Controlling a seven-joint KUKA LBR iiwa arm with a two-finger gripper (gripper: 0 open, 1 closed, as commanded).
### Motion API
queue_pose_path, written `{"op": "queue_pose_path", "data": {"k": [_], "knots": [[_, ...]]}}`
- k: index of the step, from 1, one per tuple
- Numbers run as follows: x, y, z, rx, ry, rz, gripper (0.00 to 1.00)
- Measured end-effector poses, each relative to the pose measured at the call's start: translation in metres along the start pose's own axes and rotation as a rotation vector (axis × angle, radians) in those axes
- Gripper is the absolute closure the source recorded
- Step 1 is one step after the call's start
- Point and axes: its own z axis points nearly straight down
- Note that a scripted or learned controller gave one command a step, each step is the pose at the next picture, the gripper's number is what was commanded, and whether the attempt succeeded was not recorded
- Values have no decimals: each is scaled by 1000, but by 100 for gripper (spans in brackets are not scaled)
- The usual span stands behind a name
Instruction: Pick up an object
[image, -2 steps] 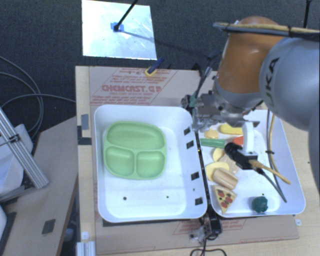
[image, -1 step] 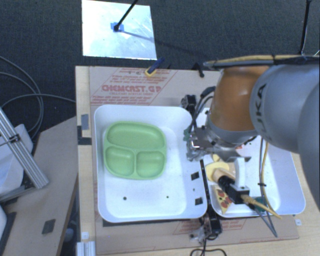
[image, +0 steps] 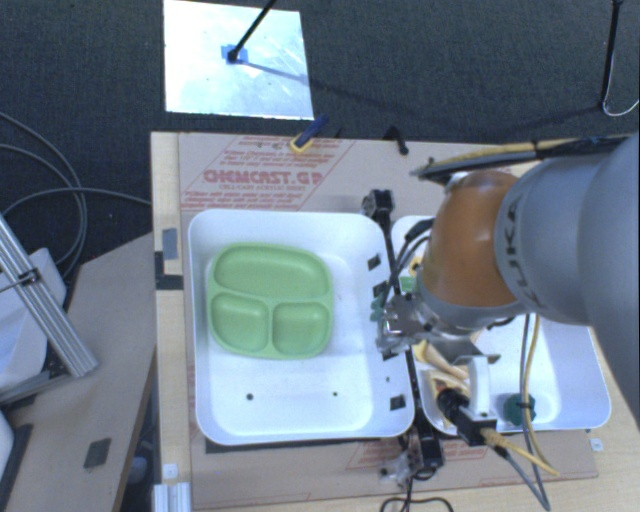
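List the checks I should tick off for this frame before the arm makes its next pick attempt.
1. Arm is over a bin: ok. It hangs above the right bin, close to the wall shared with the left bin.
2. Green divided tray lies flat in the left bin, clear of the arm: ok.
3. Small green thing lies uncovered in the right bin: ok.
4. Target under the wrist is identified: cannot tell. The pale yellow shapes are partly covered.
5. Something is already lifted: cannot tell.
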Motion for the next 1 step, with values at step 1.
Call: {"op": "queue_pose_path", "data": {"k": [1], "knots": [[37, 68, -55, -16, 3, -9, 100]]}}
